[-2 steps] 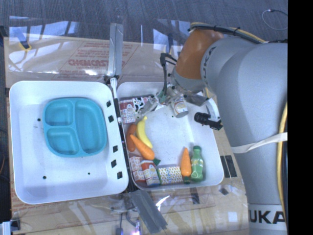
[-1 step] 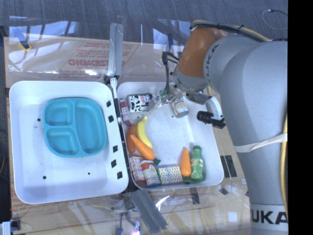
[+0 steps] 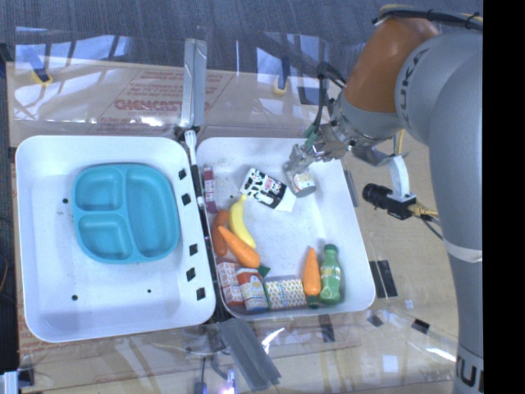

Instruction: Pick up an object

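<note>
My claw [image 3: 300, 173] hangs over the right bin [image 3: 349, 212]; how wide it stands I cannot tell. The black-and-white carton [image 3: 264, 187] lies just beside it at eight o'clock, long axis ten-to-four.

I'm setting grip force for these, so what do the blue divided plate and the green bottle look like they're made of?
Blue divided plate: probably moulded plastic, a uniform matte turquoise with soft rounded compartment ridges. Green bottle: likely a glossy plastic toy, judging by its bright even colour and small highlights, though the view is too coarse to be sure.
</note>
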Tool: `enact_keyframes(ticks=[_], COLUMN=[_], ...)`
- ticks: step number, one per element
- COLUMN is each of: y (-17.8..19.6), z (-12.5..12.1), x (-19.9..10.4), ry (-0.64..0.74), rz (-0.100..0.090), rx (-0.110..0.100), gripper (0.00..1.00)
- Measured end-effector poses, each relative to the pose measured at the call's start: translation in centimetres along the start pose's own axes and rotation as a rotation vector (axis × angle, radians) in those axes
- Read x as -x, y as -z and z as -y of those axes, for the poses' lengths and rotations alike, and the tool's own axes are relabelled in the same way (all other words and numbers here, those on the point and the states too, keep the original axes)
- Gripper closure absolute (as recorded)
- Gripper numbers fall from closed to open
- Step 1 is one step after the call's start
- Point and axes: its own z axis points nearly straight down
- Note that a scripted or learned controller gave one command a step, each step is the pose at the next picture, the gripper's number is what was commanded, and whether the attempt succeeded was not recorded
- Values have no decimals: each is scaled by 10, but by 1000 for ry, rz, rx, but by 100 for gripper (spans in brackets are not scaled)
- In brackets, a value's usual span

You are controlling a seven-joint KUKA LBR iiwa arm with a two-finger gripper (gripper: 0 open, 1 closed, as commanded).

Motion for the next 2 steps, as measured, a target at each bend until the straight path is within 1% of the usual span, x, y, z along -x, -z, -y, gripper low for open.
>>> enact_keyframes(ticks=[1, 2], y=[-123, -123], z=[93, 92], x=[33, 33], ry=[94, 94], rz=[-4, -4], rx=[-4, -4], gripper=[100, 0])
